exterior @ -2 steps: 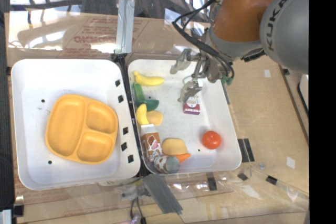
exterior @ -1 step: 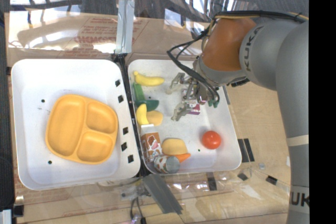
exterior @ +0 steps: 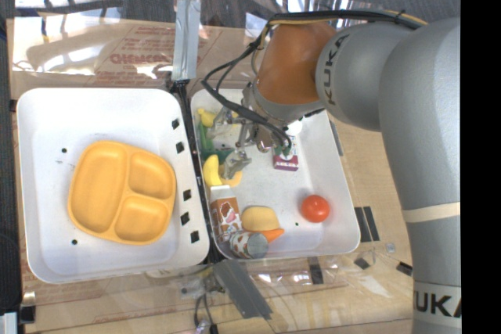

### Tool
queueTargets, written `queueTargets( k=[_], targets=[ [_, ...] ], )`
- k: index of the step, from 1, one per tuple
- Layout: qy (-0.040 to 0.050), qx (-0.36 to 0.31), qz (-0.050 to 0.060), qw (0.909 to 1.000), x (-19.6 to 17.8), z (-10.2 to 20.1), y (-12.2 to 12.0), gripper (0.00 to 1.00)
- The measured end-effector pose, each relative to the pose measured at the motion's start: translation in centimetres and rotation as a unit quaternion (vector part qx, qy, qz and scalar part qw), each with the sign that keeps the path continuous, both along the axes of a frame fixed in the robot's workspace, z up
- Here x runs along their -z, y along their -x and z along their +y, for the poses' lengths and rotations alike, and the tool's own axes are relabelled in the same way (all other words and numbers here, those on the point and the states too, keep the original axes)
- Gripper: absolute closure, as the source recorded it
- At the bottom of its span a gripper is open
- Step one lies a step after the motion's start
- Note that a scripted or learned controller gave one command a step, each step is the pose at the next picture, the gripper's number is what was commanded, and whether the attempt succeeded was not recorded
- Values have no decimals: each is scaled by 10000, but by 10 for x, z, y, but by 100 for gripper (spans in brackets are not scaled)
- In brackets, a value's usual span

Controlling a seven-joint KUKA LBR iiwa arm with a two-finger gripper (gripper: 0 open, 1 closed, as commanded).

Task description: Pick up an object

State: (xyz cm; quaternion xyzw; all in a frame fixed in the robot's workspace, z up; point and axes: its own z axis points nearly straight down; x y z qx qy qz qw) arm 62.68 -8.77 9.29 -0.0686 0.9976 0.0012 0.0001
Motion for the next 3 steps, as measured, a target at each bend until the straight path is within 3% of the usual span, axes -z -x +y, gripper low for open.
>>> queueTargets(
  k=[1, 2, 3],
  targets=[
    [20, -634, -26, 9980, -1, -58, -11, 0],
    [30, -2407, -31, 9706, -55, -107, 3, 0],
    [20, -2145, -27, 9767, -2, -107, -11, 0]
  ],
)
